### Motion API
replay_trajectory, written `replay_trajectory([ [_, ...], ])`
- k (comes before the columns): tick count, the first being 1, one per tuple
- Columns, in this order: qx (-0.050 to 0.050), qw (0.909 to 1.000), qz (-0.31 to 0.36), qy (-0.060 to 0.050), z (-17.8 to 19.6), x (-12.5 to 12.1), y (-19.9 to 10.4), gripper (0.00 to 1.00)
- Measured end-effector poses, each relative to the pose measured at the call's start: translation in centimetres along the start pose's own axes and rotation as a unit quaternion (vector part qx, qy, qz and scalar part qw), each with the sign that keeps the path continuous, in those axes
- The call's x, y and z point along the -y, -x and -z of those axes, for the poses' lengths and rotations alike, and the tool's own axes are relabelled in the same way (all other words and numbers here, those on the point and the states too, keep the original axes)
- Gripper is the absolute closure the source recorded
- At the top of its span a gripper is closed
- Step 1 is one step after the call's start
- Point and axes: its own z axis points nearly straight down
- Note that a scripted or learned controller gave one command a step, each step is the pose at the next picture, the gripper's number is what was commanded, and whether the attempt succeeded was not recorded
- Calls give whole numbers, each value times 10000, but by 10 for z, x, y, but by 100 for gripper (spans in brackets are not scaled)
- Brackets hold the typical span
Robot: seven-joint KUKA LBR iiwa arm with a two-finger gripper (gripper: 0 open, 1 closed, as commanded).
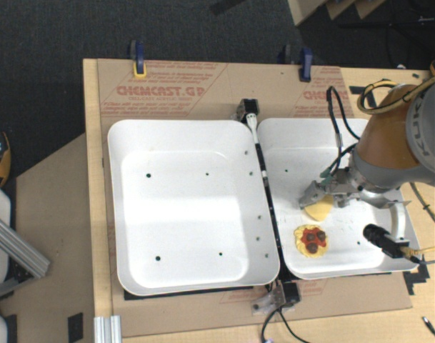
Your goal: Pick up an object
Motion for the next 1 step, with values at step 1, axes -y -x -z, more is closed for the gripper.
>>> replay_trajectory([
  [1,15,10000,-24,23,-7,34,-30,0],
])
